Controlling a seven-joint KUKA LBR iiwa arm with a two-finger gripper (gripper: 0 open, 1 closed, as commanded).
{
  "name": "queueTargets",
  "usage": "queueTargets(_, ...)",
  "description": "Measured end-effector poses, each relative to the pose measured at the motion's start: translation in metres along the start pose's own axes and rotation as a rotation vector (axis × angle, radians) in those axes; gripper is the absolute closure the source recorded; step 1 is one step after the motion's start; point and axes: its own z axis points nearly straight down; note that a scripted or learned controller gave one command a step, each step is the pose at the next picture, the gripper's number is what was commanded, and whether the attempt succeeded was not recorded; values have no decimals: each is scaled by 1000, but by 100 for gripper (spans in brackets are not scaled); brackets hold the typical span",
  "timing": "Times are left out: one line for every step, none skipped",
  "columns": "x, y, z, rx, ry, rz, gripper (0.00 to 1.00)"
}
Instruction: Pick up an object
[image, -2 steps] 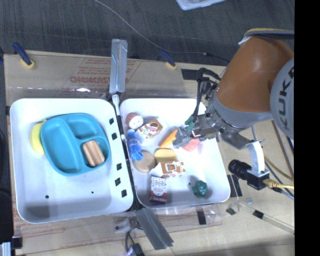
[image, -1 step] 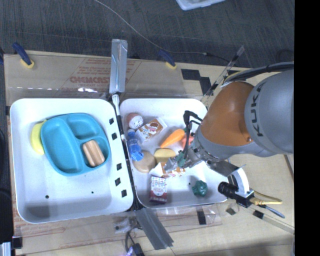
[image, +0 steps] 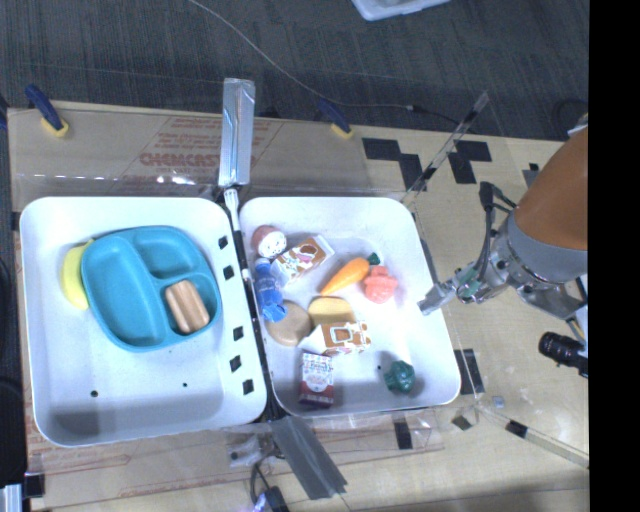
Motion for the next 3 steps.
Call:
queueTargets(2,1,1,1,2,-4,0)
queueTargets(29,1,136,8,9,-44,0)
queueTargets(16,8,84,1,3,2,0)
